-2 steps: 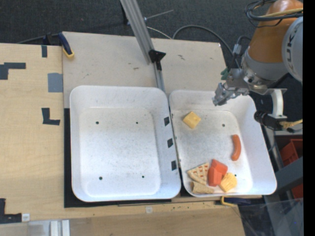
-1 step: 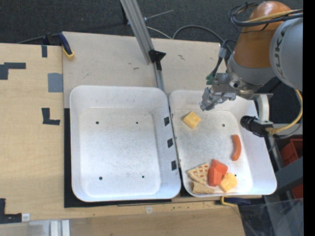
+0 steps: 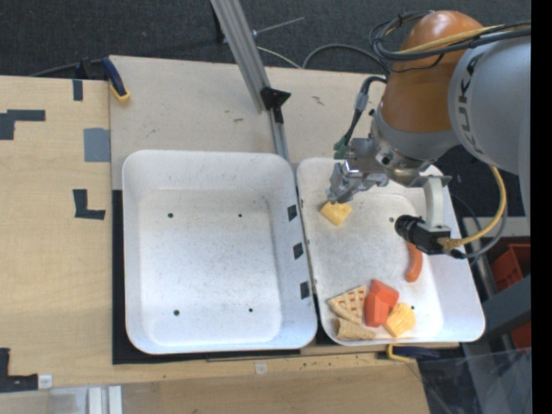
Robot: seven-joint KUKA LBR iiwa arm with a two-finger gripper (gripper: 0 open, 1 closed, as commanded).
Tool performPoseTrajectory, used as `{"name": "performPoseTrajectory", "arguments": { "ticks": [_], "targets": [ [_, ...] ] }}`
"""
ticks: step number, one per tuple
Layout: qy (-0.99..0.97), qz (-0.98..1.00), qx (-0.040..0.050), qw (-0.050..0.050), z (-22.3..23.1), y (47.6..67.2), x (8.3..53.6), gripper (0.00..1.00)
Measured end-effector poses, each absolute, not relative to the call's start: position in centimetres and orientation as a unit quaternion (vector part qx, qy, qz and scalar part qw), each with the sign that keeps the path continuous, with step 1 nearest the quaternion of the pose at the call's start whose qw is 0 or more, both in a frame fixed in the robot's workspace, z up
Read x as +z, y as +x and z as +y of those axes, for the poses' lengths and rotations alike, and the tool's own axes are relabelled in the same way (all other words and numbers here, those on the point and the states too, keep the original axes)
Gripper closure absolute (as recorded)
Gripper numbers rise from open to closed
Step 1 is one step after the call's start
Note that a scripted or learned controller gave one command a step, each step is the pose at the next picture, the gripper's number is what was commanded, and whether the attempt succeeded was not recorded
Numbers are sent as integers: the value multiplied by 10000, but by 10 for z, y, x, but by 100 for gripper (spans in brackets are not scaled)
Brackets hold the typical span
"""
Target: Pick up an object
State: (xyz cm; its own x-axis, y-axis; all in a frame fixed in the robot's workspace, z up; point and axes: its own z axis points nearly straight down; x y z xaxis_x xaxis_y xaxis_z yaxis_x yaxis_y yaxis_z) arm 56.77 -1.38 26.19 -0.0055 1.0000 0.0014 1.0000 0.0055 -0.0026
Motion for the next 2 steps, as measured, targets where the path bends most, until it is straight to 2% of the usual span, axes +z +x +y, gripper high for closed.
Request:
{"name": "performPoseTrajectory", "arguments": {
  "ticks": [2],
  "targets": [
    [-7051,-7091,17,21,79,522,224,100]
  ]
}}
